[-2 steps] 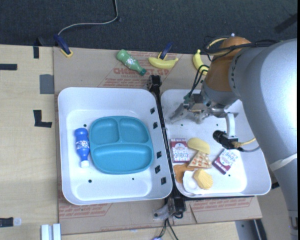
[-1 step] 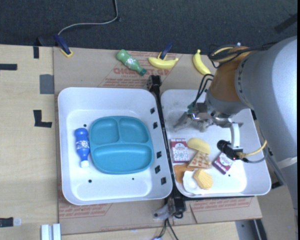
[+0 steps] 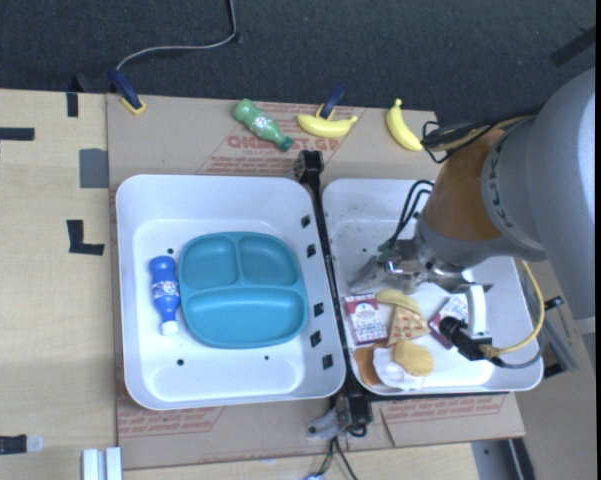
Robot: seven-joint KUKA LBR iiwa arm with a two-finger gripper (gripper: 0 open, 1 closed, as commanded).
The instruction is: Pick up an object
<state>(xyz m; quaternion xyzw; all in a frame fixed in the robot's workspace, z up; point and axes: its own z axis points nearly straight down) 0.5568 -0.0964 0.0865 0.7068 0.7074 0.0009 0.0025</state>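
In the right bin (image 3: 500, 378), the robot's grey arm with its orange band (image 3: 460, 183) reaches down from the right, and its gripper (image 3: 393, 264) sits low over the bin floor, just above a cluster of small items; whether it is open or closed cannot be told from this angle, and nothing can be seen held in it. Directly below the gripper lies a small yellow banana (image 3: 396, 297), and beside that a waffle piece (image 3: 407, 324), a red and white packet (image 3: 366, 320), and a round yellow chip (image 3: 413, 357) resting on a white dish (image 3: 384, 370) near the bin's front edge. A small red and white object (image 3: 453, 313) lies to the right of these, next to a white and black part attached to the arm. The left bin (image 3: 140, 208) holds a blue divided plate (image 3: 244, 290) in its middle, with a blue bottle (image 3: 164, 294) with a white cap lying just beside the plate's left side. Behind the bins, on the tabletop (image 3: 40, 268), lie a green bottle (image 3: 262, 124) and two more bananas: one (image 3: 326, 124) near the middle and one (image 3: 402, 127) further right.
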